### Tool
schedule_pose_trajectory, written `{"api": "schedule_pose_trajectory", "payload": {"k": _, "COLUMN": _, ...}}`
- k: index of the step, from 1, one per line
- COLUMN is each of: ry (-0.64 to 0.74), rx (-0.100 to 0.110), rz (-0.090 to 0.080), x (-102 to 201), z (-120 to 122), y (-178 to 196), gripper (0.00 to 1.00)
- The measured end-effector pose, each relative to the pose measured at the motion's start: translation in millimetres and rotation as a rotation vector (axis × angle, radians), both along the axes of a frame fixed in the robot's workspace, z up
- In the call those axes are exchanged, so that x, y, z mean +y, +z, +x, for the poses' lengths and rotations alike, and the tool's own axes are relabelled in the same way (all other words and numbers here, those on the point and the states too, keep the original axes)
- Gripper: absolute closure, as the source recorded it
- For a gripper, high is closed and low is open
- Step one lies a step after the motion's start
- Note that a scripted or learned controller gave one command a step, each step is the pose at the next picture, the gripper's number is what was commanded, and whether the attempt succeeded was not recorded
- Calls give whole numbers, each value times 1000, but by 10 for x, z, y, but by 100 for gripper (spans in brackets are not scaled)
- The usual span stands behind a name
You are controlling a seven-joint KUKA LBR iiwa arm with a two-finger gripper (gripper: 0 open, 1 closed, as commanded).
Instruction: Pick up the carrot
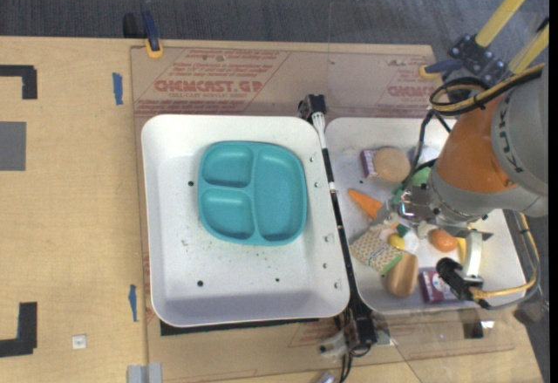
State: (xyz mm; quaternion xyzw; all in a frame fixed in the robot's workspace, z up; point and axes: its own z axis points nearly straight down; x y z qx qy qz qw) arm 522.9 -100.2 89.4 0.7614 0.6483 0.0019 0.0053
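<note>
One carrot [366, 201] lay in the right bin [514, 272], near that bin's left wall, its long axis running on a slant with the thin tip aimed toward the bin's left wall and far corner. The gripper [410, 208] hung just beside the carrot's thick end; whether it was apart or together could not be told. Two white bins sat on the counter [70, 198]. The left bin [166, 224] carried one teal divided plate [253, 191].
</note>
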Motion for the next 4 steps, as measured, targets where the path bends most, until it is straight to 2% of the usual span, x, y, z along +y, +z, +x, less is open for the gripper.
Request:
{"api": "schedule_pose_trajectory", "payload": {"k": 1, "ry": -3, "rx": -16, "rz": -11, "x": -41, "z": 40, "y": 143, "gripper": 100}}
{"api": "schedule_pose_trajectory", "payload": {"k": 2, "ry": -3, "rx": -15, "rz": -10, "x": -38, "z": 35, "y": 135, "gripper": 0}}
{"api": "schedule_pose_trajectory", "payload": {"k": 3, "ry": -181, "rx": 8, "rz": 5, "x": -138, "z": 596, "y": -4, "gripper": 0}}
{"api": "schedule_pose_trajectory", "payload": {"k": 4, "ry": -403, "rx": 58, "rz": 1, "x": -77, "z": 1215, "y": -24, "gripper": 0}}
